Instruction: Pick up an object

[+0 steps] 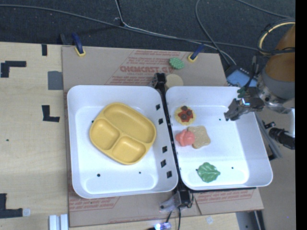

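Observation:
The right bin (240, 143) holds a small round pizza-like piece with red topping (184, 114), a pink lump (185, 137) touching a tan cookie-like piece (200, 137), and a green leafy piece (208, 172) near the front. My gripper (235, 111) hangs over the bin's far right edge, well to the right of the pizza piece. Its dark fingers point down and left, and nothing shows between them.
A yellow three-compartment plate (123, 132) lies in the left bin (81, 162). A green dotted piece (176, 63) sits on the cardboard behind the bins. A black divider (165, 128) runs between the bins. Cables cross the dark floor at the back.

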Controlling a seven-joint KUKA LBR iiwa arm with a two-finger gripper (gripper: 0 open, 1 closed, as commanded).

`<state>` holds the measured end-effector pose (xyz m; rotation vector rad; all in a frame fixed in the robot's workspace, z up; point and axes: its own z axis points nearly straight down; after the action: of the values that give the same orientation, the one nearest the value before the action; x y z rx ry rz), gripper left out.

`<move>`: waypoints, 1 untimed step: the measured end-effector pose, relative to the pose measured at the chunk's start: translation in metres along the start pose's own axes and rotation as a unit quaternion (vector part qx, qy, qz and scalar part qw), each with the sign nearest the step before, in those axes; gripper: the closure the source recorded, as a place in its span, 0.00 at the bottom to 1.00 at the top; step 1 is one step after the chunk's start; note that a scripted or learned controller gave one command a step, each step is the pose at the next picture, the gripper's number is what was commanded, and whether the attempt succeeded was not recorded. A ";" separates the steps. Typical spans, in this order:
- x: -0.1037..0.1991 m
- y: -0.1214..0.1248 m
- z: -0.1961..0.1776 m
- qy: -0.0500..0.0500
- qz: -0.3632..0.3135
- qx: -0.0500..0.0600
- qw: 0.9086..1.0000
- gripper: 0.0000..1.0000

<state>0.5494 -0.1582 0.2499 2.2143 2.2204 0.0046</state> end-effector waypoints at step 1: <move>0.052 -0.004 -0.007 0.002 -0.001 0.003 1.000 1.00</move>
<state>0.5455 -0.1064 0.2564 2.2159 2.2285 0.0015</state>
